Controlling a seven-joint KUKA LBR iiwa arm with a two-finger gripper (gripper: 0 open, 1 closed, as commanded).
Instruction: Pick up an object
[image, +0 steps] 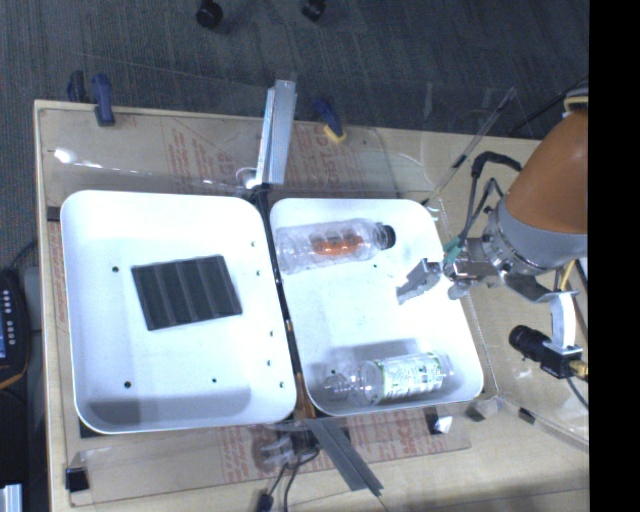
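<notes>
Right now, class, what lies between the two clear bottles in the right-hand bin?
In the camera view, only bare white bin floor lies between the upper bottle and the lower bottle.

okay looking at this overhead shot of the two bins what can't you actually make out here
- Gripper, camera view: too small and blurred to tell how its fingers stand.
- Arm: cut off by the right edge.
- Bottle at the right bin's near wall: label print too small to read.
- Bottle at the far wall: orange contents blurred.

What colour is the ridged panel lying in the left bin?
Dark grey, nearly black; the ridged panel shows clearly in the camera view.
</notes>
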